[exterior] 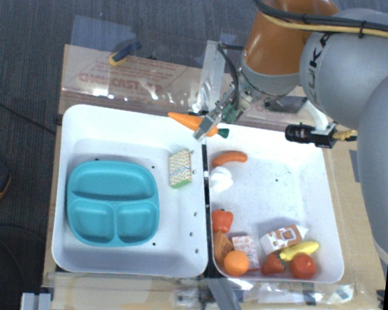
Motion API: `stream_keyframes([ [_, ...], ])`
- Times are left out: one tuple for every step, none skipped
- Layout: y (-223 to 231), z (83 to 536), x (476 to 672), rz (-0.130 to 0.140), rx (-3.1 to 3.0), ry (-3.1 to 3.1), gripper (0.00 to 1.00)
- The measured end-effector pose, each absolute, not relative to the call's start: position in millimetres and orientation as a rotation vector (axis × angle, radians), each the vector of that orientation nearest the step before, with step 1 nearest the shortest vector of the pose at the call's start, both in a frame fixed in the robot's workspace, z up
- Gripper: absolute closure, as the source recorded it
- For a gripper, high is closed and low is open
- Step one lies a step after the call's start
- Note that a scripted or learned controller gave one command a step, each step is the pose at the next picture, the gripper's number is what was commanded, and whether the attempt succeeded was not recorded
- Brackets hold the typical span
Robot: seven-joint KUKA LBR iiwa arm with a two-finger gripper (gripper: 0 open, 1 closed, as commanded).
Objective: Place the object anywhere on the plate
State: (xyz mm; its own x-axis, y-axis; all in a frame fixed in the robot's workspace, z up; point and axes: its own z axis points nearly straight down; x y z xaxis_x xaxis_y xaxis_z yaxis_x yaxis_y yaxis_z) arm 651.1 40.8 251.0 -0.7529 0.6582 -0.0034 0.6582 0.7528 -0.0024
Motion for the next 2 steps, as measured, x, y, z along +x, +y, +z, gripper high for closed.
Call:
stream_keyframes([
  [66.9,281.4,558.5,-0.001,0.922,3.003,1.0],
  [131.0,273.5,545.7,-0.001,0.719,3.058,1.0],
])
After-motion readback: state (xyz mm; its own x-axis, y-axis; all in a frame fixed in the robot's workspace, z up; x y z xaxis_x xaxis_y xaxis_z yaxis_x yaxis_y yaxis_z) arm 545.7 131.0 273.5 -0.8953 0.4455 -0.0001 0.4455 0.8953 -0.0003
